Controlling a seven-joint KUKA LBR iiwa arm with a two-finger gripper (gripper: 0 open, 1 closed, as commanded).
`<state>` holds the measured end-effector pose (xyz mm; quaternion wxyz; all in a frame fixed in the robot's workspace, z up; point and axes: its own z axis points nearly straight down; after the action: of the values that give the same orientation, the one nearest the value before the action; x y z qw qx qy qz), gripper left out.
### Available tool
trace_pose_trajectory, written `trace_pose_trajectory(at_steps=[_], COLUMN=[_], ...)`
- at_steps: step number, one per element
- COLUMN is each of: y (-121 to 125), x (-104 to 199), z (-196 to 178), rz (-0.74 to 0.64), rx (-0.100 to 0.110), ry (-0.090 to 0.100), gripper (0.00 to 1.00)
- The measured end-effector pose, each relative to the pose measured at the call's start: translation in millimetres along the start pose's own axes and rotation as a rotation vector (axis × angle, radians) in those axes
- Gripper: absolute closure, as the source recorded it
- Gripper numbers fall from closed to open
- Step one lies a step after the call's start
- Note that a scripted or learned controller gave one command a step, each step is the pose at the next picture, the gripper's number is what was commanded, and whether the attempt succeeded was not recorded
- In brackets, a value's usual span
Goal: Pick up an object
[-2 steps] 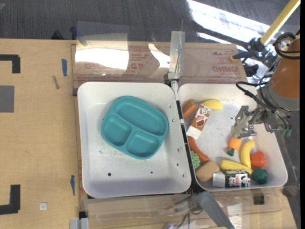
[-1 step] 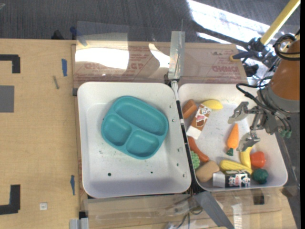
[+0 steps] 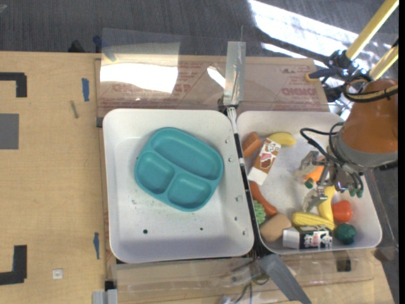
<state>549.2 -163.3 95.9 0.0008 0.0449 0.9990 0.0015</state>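
The right bin holds a heap of toy food. My gripper hangs low over the middle of that heap, under the orange wrist band. A small orange and green piece lies right at the gripper, and a yellow banana-like piece and a red tomato sit just below it. Whether anything is held is hidden by the gripper body and its cables.
Also in the right bin: a white bottle with a brown label, an orange sausage, a yellow piece, a tan lump, corn, a dark-labelled tube, a green lump. The left bin holds a teal divided plate.
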Motion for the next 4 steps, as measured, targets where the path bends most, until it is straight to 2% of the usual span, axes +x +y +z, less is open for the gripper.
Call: trace_pose_trajectory(at_steps=[1,2,3,4], y=[0,1,16,17], x=[-3,-3,-13,-18], z=[-12,-12,6,-7], rz=[-0.002,-0.002,0.057,0.056], rx=[0.003,0.003,0.004,0.005], ry=[-0.010,-0.008,-0.009,-0.026], gripper=[1.00,0.00,0.00,1.00])
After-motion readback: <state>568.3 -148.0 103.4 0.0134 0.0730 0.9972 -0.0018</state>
